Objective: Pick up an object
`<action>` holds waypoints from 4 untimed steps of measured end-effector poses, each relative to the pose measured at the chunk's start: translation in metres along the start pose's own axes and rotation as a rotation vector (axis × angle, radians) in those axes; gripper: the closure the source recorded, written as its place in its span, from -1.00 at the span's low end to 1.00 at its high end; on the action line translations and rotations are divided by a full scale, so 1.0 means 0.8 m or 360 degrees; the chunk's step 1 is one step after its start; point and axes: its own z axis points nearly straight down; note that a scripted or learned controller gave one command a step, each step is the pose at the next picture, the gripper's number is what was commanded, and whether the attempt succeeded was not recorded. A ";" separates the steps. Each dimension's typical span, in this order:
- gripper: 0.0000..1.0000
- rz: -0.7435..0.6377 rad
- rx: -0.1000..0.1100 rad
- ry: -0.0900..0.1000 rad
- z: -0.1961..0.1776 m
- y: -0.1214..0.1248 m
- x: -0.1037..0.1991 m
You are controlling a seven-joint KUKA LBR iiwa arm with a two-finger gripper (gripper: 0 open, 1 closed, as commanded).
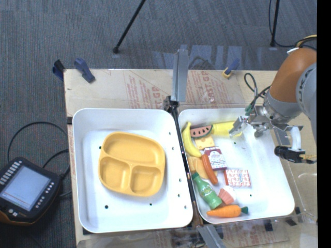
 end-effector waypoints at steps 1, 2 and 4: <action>-1.00 -0.0378 0.0004 0.0003 0.026 -0.001 0.023; -1.00 0.0123 0.0007 0.0004 0.025 -0.002 0.010; -1.00 0.1331 -0.0038 0.0017 0.006 0.010 0.014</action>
